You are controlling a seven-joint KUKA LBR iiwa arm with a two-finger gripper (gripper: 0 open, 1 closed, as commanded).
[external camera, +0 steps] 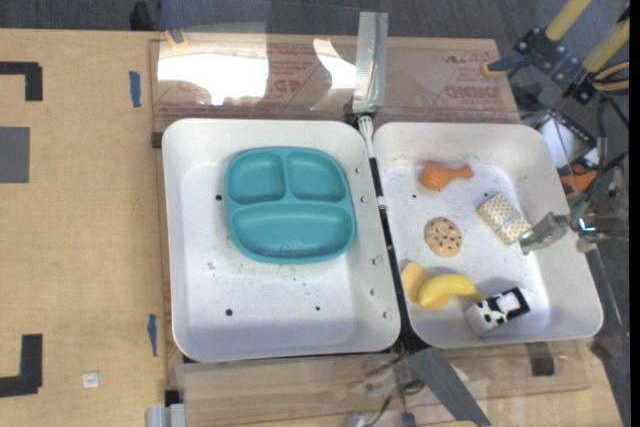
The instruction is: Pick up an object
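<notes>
Gripper (545, 231) low at the right side of the right bin (560, 315), beside the toy food.

The gripper sits just right of a patterned beige packet (500, 215), seemingly touching its near right corner; whether it is released or clenched cannot be told, and nothing visibly sits in its grasp. In the same bin, an orange drumstick-shaped toy (443, 175) lies toward the far side, a round speckled cookie (443, 235) rests in the middle, a yellow banana (438, 288) lies near the front left, and a black-and-white block (497, 308) sits just right of the banana. The left bin (190, 215) holds a teal divided plate (290, 203) with three compartments, placed toward its far side.
</notes>
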